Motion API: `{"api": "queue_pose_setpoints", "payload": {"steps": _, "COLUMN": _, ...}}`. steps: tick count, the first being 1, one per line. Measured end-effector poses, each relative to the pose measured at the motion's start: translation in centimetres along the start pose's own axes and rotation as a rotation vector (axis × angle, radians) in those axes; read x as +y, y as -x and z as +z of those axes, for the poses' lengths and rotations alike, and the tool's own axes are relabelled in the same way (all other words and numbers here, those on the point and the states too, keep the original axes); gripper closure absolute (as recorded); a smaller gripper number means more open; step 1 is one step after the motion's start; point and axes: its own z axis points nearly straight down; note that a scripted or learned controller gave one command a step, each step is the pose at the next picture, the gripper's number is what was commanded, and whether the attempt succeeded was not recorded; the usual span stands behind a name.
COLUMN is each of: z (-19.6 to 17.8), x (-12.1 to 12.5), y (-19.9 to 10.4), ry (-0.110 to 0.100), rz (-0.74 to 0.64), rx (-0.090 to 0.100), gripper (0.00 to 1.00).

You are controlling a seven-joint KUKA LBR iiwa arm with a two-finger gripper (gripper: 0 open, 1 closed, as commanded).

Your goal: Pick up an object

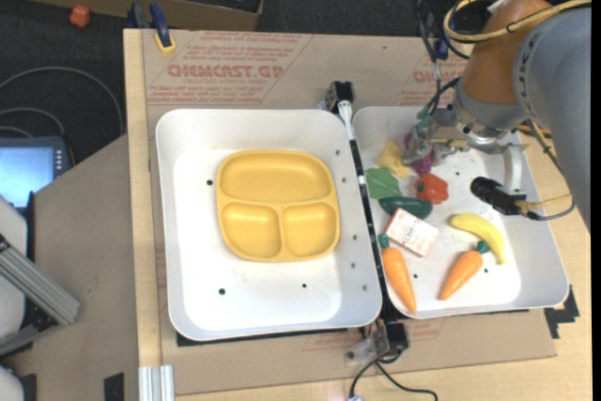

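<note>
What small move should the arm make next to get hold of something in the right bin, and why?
Probably a short, straight descent. The gripper hangs at the far left part of the right white bin, above a crowded cluster: a red tomato-like toy, a green leafy toy and a pale yellow piece. Nothing visibly sits between its fingers, so lowering onto the red toy seems the nearest chance.

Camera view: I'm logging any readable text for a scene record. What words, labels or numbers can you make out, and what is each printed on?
"CHEMCAST GP": red print, repeated, on the brown sheet under the bins, above the left bin; most complete copy there, other copies partly cut off or faint.
Small white and red box in the right bin: has printing, too small to read.
Blue screen at the left edge: blurred, unreadable.
</note>
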Motion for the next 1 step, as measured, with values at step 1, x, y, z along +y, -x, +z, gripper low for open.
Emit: {"api": "queue_pose_setpoints", "payload": {"steps": 1, "z": -10.61, "x": -6.5, "y": -4.86, "ry": 0.001, "rz": 0.002, "rx": 0.003, "gripper": 1.0}}
